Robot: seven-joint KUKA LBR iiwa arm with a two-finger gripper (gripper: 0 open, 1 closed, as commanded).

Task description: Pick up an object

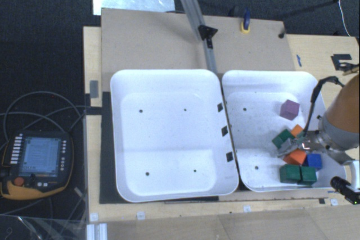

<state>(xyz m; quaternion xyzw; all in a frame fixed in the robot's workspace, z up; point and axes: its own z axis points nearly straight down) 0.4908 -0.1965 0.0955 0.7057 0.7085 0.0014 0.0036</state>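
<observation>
bench (pixel 169 42) carries two white bins side by side. left bin (pixel 121 137) is bare floor, lots of open room wall to wall. right bin (pixel 253 87) has its far half open, all blocks crowd the near right corner close to the rim. my arm (pixel 343 121) comes in over the right rim, gripper (pixel 293 145) low in the pile, among the blocks. can't tell how far my fingers are spread or if anything sits between them, too cluttered. count: three green blocks, one (pixel 283 137) left of the gripper, two (pixel 298 174) side by side at the near wall; two orange, one (pixel 295 157) under the gripper, one (pixel 296 131) just behind; one blue (pixel 314 161); one purple (pixel 289 109) apart from the rest, farther back. teach pendant (pixel 36 163) off the bench at left.
</observation>
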